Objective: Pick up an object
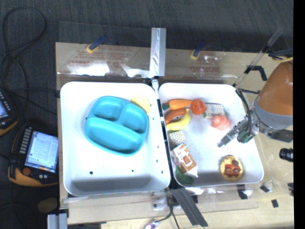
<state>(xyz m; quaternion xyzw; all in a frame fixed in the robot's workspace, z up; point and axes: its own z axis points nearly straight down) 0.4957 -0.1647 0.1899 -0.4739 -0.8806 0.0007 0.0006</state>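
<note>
My gripper (228,139) hangs over the right side of the right bin (248,173), pointing down and to the left. It sits just below a pink strawberry-like toy (219,122) and above a round tart toy (230,168). Nothing shows in its grasp. Further left in this bin lie a carrot (179,104), a red tomato (198,107), a banana (178,122), a silver packet (214,109) and an orange-and-white snack packet (184,160).
The left bin (76,175) holds a blue divided plate (116,124) with a yellow piece (141,102) at its upper right corner. The grey and orange arm (276,99) comes in over the right bin's right wall. A handheld controller (33,154) lies off the bench at left.
</note>
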